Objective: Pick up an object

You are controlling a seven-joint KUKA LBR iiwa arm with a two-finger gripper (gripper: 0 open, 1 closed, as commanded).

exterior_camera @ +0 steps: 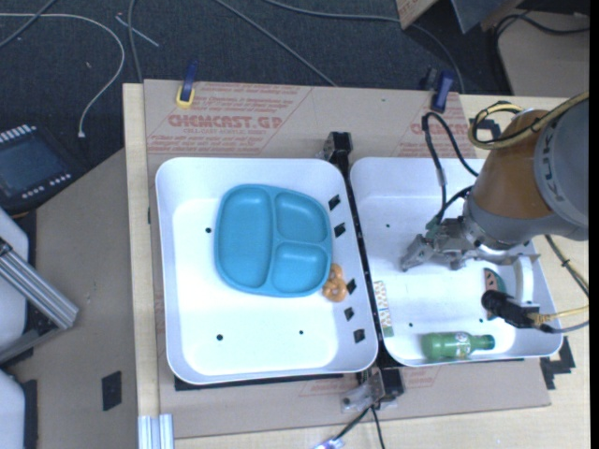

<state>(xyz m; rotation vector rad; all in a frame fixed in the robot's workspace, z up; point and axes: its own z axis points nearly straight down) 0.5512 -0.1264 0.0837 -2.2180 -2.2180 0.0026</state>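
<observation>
Nearest the bench's front edge, in my right-hand shallow white bin (pixel 398 190), a small green plastic bottle (pixel 454 345) lies on its side against the front wall, its cap pointing right. I judge it light and fairly stiff, but round and smooth, so it could roll or slip; I would close across the middle of its body, at right angles to its long axis, rather than on the narrow neck. Its label looks pale against translucent green.

Just behind it, my pincer (pixel 438 249) hangs over the bin floor, apart from the bottle; whether it is spread or closed I cannot tell, and I see nothing held in it.

Farther left, the other white bin (pixel 182 269) holds a light-blue, three-compartment plastic plate (pixel 273 239), lying flat, with a small orange-brown crumpled lump (pixel 334 284) touching its right rim.
</observation>
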